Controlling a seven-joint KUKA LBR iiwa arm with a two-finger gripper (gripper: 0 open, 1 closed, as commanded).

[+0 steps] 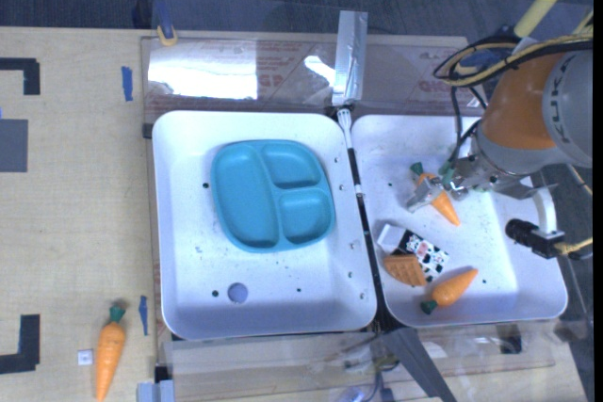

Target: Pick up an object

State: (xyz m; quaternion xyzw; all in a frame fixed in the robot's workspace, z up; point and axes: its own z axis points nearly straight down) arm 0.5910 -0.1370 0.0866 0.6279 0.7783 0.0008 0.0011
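End effector (435, 188) in right bin (537, 297), around a small carrot (443, 205) and seemingly gripping it. Second carrot (450, 287) at 6 o'clock, card (421, 251) and waffle (403, 271) at 7. Blue plate (273, 193) in left bin (179, 231). Third carrot (110, 351) on worktop (66, 231).

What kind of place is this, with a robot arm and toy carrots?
Probably a robot lab or test bench. A grey and orange arm reaches over two white bins, which hold toy food, like a carrot and a blue divided plate. Tape marks dot the wooden bench top.
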